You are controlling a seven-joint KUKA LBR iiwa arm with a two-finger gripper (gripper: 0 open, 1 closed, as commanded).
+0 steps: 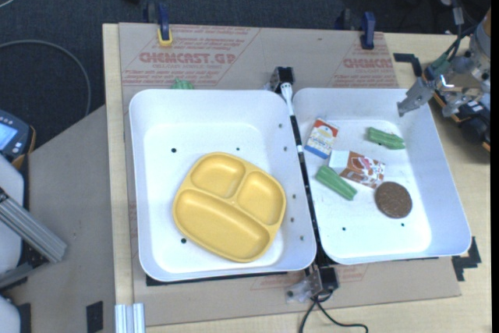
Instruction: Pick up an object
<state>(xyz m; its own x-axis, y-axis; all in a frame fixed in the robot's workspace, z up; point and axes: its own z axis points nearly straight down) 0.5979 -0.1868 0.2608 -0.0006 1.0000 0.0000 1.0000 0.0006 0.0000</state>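
The right bin (437, 230) holds several small objects. A red, white and blue carton (321, 138) lies near its left wall. A green piece (386, 138) rests toward the back and a second green piece (335, 182) lies beside a white and red packet (360, 168). A brown round disc (394, 200) sits just right of the packet. My gripper (413, 96) hangs over the bin's back right rim, apart from all the objects, and I see nothing held in it.
A yellow divided plate (230, 204) lies in the left bin (148, 168). A black bar (295, 138) runs between the two bins. Blue clamps (163, 19) (367, 29) hold the cardboard at the back edge.
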